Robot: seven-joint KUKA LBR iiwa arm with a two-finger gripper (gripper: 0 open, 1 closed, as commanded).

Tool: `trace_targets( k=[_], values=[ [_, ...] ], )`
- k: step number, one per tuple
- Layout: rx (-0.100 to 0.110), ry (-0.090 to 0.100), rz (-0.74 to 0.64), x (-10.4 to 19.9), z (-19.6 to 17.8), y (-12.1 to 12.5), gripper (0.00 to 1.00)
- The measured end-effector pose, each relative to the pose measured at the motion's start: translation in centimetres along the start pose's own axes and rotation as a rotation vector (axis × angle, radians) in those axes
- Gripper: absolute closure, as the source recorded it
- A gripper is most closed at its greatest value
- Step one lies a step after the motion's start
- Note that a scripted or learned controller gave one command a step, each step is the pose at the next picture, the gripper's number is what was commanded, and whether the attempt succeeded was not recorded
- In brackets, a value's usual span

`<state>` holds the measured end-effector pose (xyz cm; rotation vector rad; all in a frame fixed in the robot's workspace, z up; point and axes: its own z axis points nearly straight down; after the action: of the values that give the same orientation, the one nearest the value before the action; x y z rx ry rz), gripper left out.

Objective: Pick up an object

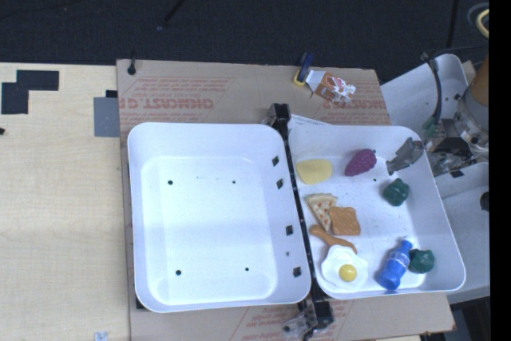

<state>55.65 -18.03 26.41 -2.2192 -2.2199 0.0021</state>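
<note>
The gripper [411, 152] sits at about three o'clock in the camera view, hanging over the upper right rim of the right bin [447, 239]; how it is set and whether it has hold of anything cannot be made out at this slant, and no object shows in its grasp. Just toward five o'clock of it lies a dark green piece [395, 192], close but apart from it. Toward nine o'clock rests a purple grape-like bunch [361, 162], and further the same way a yellow lemon-shaped piece [314, 170] near the bin's left wall. Below those, toward seven o'clock, a waffle slice [321, 208] touches a toast-coloured square [346, 220], with an orange strip [329, 238] just under them. At the bin's six o'clock end a fried egg [345, 266] lies beside a blue bottle [394, 264], and a second green piece [421, 260] sits against the bottle's right. The left bin [152, 283] lies alongside at nine o'clock, joined by black clips. Beyond the bins at twelve o'clock a small printed packet [334, 88] rests on the cardboard sheet [200, 92].
</note>
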Motion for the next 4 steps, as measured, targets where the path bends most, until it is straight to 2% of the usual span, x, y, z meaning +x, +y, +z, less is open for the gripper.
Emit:
trace_targets(
  k=[1,2,3,4],
  values=[
    [0.009,0.004,-0.004,5.6,11.0,2.6,0.0],
    [0.002,0.0,-0.002,9.8,18.0,1.2,0.0],
    [0.003,0.0,0.006,9.5,16.7,1.2,1.0],
    [0.006,0.001,0.01,9.3,15.8,1.1,1.0]
  ],
)
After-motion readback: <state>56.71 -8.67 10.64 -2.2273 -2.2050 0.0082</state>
